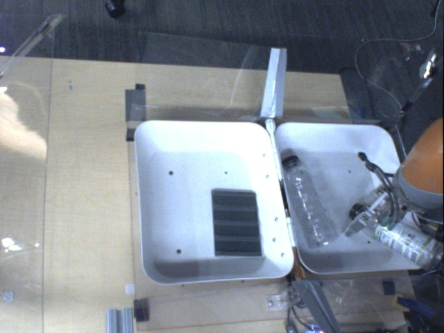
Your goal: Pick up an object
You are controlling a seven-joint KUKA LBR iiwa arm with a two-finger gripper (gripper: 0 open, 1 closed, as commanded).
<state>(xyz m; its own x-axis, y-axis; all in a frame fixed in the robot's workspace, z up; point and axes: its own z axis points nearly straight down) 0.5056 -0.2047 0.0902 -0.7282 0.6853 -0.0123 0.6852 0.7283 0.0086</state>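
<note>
A fixed camera looks down at a slant on a pale wooden bench [76,207] bearing two shallow white bins side by side. The left bin [159,186] holds a flat black ribbed rectangle [236,222], lying a little right of the bin's middle and toward its near edge. The right bin [340,141] holds a clear plastic bottle [307,203] with a dark cap, lying on its side along the bin's left wall, cap pointing toward the far edge. From the right, the grey arm with its orange band [427,161] reaches into the right bin. Its gripper [362,217] sits low over the bin's right half, well apart from the bottle. The fingers are blurred against the bin floor, so how far they are parted, and whether anything sits between them, cannot be told.
</note>
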